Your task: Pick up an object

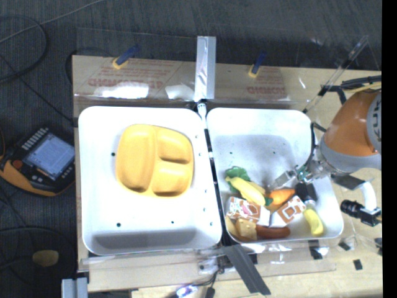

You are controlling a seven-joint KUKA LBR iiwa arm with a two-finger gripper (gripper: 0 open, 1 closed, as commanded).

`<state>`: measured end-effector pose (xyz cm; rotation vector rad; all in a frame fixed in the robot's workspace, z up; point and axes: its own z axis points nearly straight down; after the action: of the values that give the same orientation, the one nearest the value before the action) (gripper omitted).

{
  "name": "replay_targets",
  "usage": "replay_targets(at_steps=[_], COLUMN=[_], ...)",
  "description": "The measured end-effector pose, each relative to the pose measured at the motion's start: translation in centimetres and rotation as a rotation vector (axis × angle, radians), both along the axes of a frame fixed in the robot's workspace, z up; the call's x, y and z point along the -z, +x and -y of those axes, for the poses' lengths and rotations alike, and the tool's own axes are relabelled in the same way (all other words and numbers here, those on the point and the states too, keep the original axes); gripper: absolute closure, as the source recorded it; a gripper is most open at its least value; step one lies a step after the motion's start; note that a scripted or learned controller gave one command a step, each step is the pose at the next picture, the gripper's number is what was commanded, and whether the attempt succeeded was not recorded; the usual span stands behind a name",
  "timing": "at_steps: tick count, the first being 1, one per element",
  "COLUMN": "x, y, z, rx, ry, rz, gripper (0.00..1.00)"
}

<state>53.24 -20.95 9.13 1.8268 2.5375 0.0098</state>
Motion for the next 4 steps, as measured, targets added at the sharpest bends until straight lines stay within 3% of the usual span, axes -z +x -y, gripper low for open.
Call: replay_targets(at_steps=[1,2,3,4], x=[0.1,0.0,0.0,-0.8], y=[6.6,-0.3,-4.1,-4.0], z=[-8.7,-9.1,-7.6,-7.7], rx=[-0.171,-0.234,0.061,0.060], ry=[-0.001,-0.004,0.004,0.006], rz=[-0.003,-0.002,0.005,0.006], gripper=[0.00,0.00,0.00,1.00])
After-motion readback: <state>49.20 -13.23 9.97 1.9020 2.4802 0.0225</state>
